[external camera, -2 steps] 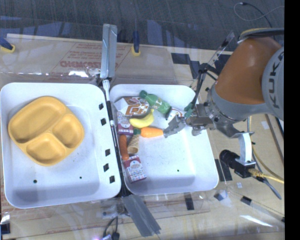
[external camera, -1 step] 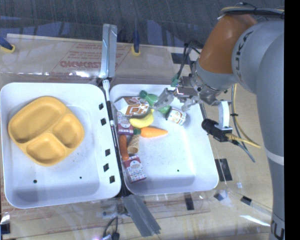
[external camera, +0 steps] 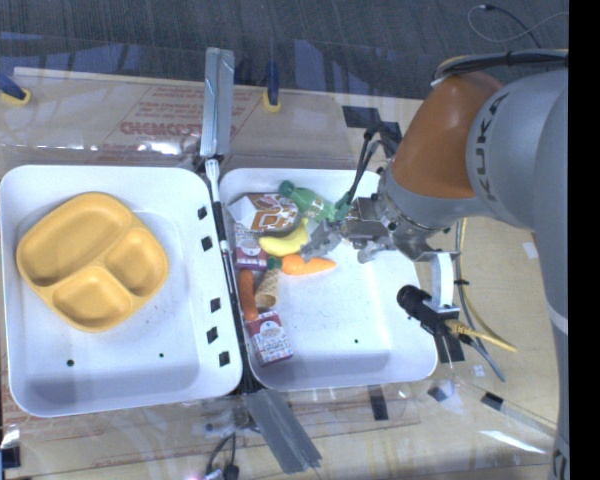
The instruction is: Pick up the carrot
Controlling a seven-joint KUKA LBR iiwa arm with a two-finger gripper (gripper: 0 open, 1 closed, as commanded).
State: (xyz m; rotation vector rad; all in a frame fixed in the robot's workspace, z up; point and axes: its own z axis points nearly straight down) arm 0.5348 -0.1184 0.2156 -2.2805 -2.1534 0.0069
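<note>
Hovering low over the right bin (external camera: 380, 363), the end effector (external camera: 325, 236) is sitting just above the carrot (external camera: 307, 265); whether it is open or closed I cannot tell. On the worktop, the left bin (external camera: 40, 368) is carrying a yellow tray (external camera: 90, 260). Beside the carrot are lying a banana (external camera: 285, 244) and a carton (external camera: 269, 338).

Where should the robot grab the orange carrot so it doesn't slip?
Probably across the carrot's thick middle, coming straight down. It lies flat, pointing sideways, with a banana touching its far side, so the gripper should pinch across its width.
</note>
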